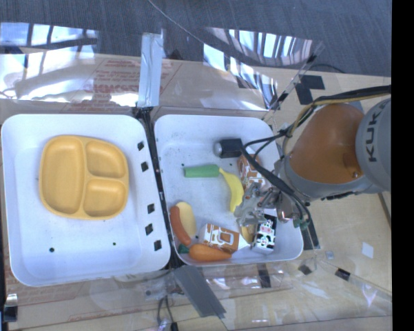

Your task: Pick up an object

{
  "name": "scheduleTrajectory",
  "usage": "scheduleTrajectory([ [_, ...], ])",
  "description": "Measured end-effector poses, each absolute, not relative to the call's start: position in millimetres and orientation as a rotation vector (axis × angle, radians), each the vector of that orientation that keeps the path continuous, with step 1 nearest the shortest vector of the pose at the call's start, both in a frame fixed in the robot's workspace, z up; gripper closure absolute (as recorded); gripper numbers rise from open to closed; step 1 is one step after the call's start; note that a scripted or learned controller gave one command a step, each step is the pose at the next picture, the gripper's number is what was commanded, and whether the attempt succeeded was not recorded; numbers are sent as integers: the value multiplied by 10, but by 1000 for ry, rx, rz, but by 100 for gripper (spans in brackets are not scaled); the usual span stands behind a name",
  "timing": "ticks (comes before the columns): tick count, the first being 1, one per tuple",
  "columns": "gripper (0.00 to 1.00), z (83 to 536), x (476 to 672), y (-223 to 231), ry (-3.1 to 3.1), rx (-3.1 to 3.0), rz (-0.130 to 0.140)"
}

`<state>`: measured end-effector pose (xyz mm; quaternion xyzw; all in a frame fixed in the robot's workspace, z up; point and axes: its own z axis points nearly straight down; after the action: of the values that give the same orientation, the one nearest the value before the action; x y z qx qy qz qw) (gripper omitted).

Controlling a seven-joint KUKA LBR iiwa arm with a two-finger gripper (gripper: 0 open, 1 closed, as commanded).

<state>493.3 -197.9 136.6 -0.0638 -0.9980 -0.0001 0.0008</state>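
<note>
The right bin (172,185) holds several toy foods. A green stick (202,172) lies near its middle, with a yellow banana (233,189) beside it and a dark cylinder (229,147) farther back. Along the front lie a red sausage (178,227), a yellow slice (187,217), an orange carrot (208,253), a small printed carton (221,237) and a black-and-white carton (264,234). My gripper (256,205) is down in the bin's right part, just right of the banana and above the black-and-white carton. Cables and the wrist crowd around it.
The left bin (21,205) holds a yellow divided plate (84,176). The arm's orange band (328,147) hangs over the right bin's right rim. Taped cardboard and shiny foil lie behind both bins.
</note>
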Motion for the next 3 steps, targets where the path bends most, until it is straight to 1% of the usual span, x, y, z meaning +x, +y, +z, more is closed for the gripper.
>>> scheduleTrajectory([
  [1, 100, 1177, 5472, -1208, -3123, -287, -5],
  [2, 100, 1692, 5629, -2121, -3140, -45, 1],
  [3, 100, 1367, 5554, -1638, -3097, -481, -2],
])
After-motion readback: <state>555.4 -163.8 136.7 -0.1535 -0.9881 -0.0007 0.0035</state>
